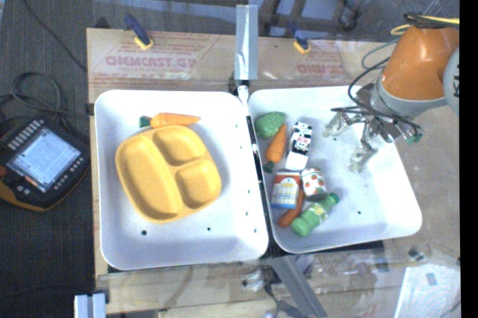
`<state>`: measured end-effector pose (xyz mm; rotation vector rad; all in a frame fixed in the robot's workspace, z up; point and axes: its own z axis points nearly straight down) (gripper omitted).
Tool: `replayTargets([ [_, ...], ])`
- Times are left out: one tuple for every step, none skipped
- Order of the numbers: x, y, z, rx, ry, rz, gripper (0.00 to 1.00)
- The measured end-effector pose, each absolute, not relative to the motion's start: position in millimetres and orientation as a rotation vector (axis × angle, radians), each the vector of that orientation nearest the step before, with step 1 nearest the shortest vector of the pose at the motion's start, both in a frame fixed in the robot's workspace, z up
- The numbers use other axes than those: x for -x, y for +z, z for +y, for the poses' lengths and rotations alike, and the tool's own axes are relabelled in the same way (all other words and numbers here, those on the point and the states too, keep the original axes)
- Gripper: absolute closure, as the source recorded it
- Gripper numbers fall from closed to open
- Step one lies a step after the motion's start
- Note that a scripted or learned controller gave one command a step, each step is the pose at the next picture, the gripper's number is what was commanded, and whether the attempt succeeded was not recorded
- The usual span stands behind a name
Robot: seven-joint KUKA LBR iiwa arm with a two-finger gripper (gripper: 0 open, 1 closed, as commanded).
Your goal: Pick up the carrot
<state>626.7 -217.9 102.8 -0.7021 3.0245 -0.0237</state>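
An orange carrot (277, 143) lies tilted in the right bin (388, 212), near its left wall, between a green vegetable (270, 122) and a cow-patterned carton (300, 145). A second carrot (175, 119) with a green top lies in the left bin (119, 242), at the far edge of the yellow divided plate (170, 173). My gripper (364, 154) hangs over the bare right half of the right bin, roughly a hand's width to the right of the nearer carrot. It holds nothing that I can see.
Toward the right bin's front sit a small can (285, 189), a red-and-white item (314, 182), a green bottle (314, 213) and an orange piece (290, 216). The wall between the bins runs close beside the carrot. A pendant (37, 160) lies on the floor at left.
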Motion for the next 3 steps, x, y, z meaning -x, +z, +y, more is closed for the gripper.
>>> replayTargets([
  [-595.4,104,-217,0.753,-0.026,3.005,0.0],
  [-668.3,100,-224,0.803,-0.022,3.009,0.0],
  [-652.3,100,-174,1.073,-0.027,2.926,0.0],
])
